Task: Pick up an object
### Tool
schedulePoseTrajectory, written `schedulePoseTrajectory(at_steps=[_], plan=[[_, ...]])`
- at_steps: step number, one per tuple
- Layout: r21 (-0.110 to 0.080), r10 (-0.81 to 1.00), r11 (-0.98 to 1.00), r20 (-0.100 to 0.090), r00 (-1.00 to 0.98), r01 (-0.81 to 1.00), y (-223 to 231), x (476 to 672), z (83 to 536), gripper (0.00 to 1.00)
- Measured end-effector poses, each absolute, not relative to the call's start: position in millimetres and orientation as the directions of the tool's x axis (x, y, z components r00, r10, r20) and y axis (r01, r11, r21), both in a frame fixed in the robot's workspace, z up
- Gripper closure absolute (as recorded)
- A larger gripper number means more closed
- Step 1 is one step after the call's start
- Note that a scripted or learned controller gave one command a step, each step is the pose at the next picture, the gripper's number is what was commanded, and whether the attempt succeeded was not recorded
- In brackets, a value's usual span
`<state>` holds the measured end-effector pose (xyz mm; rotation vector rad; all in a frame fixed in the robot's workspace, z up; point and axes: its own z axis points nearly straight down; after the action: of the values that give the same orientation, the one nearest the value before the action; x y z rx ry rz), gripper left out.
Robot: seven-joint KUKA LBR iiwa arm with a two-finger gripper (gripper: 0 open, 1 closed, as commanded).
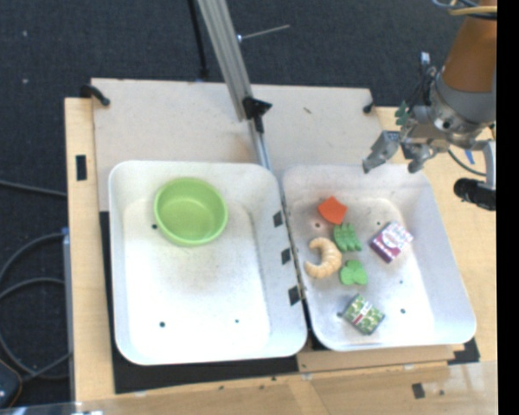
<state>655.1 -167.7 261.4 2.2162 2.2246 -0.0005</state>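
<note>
In the right bin [441,258], nearest the camera lies a small green and white box [363,314]. Behind it are a green piece [354,274] and a pale croissant-shaped toy [323,258], then a green leafy piece [347,237] and a purple and white carton [391,241]. An orange-red piece [332,210] lies farthest. The left bin [147,318] holds a green bowl [190,212] in its far part. The gripper [394,156] hangs above the far edge of the right bin, fingers apart and holding nothing, under the arm's orange band [470,54].
</note>
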Motion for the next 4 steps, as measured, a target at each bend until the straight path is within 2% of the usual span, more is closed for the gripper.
schedulePoseTrajectory(at_steps=[1,2,3,4], plan=[[0.0,1.0,0.004,-0.002,-0.004,1.0,-168,655.0,262,0.0],[-0.003,1.0,0.001,-0.003,-0.001,1.0,-169,654.2,220,0.0],[-0.004,1.0,-0.001,-0.003,0.001,1.0,-172,643.4,169,0.0],[0.006,1.0,-0.003,-0.004,0.003,1.0,-180,651.7,119,0.0]])
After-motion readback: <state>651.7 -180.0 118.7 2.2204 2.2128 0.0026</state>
